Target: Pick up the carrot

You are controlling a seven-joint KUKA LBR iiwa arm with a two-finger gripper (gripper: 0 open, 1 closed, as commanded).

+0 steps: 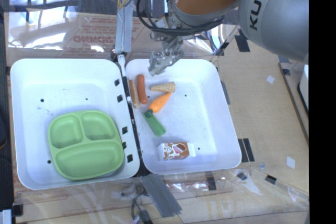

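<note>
From above, the gripper (159,64) hung over the far edge of the right bin (220,113), empty, and whether it was spread or pressed together could not be told. The carrot (159,102) lay near that bin's left wall, slanted, with a hot dog (141,89) to its left, a cone (163,86) just beyond it and a green piece (155,123) just below (close company on every side). A good pick would likely mean descending squarely over the carrot's middle, closing across its narrow width, and keeping clear of those neighbours. A carton (175,151) lay well apart, and a green tray (84,144) sat in the left bin (31,86).
</note>
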